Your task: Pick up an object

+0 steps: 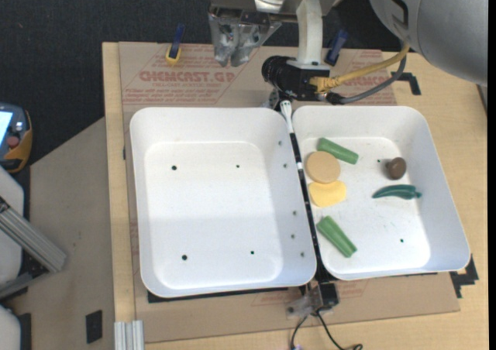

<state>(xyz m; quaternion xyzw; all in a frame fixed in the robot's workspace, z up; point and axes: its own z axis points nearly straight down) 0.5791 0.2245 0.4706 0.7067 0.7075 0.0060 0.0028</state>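
Gripper (pixel 239 48) hangs above the cardboard backing behind the bins, near the top of the view. Its translucent fingers (pixel 229 40) point down. Finger state: cannot tell, since the tips blur together against the board. Nothing is visible between them.

Ref. positions, rel. to fingers:
- Left bin (pixel 147 186): below the fingers in the view, toward the camera. Its far rim lies near the tips but apart from them.
- Right bin (pixel 434 186): below and to the right of the fingers, touching the left bin along the shared rim.
- Tan disc (pixel 323 167): in the right bin, near the shared rim, well apart from the fingers, down and to the right.
- Yellow piece (pixel 328 193): just beside the tan disc, on its near side, partly under it.
- Upper green block (pixel 337 151): touching or just beside the disc, on its far-right side.
- Lower green block (pixel 336 235): nearer the camera than the yellow piece.
- Green pepper shape (pixel 396 193): mid-right of the right bin.
- Brown round obj. (pixel 396 166): just behind the pepper shape, farthest right from the fingers.

All six objs. rest on the right bin floor, none in contact w/ the gripper.
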